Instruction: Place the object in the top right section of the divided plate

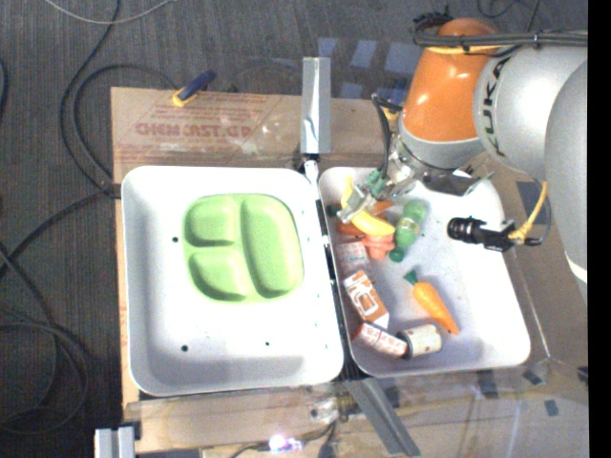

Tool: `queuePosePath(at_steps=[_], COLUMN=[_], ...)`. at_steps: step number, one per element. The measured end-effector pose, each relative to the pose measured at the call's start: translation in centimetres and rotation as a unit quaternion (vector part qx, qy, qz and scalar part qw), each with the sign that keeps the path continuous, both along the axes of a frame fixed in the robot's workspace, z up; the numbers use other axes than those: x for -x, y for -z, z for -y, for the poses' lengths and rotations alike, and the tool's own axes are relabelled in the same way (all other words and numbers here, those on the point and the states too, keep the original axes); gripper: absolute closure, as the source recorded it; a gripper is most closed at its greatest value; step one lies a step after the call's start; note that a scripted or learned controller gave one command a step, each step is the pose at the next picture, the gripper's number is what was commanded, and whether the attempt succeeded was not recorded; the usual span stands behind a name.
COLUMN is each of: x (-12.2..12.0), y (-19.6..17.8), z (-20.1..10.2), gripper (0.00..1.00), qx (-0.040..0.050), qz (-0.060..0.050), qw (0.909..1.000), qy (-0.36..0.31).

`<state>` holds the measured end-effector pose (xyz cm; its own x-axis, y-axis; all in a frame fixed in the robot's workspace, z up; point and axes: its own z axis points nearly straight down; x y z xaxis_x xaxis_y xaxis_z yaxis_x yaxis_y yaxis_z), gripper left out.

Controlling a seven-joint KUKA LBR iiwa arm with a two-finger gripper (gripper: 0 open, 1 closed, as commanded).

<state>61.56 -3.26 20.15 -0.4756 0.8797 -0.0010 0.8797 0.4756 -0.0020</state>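
Task object undetermined: candidates lie heaped in the right bin (496,346), chiefly a yellow banana-like piece (373,223) directly beneath the gripper (368,197), with a green bottle (410,223) just beside and a toy carrot (434,306) farther off. Jaw opening cannot be told; nothing is visibly between the fingers. The green divided plate (243,246), well apart in the left bin (153,351), holds nothing. Judged: pickup, transfer and placement all remain.
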Motion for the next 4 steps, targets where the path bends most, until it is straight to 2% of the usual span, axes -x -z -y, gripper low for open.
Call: queuePosePath(at_steps=[1, 2, 3, 4], x=[0.0, -4.7, -1.7, -1.7], y=[-3.5, 1.3, 3.7, 3.7], z=[-8.1, -15.8, -20.5, -20.5], gripper=[1.00, 1.00, 1.00, 0.00], qx=[-0.0005, 0.0006, -0.0002, -0.0004], qz=[0.001, -0.001, -0.001, -0.001], qw=[0.9953, 0.9976, 0.9995, 0.9995], qy=[0.097, 0.070, -0.032, -0.032])
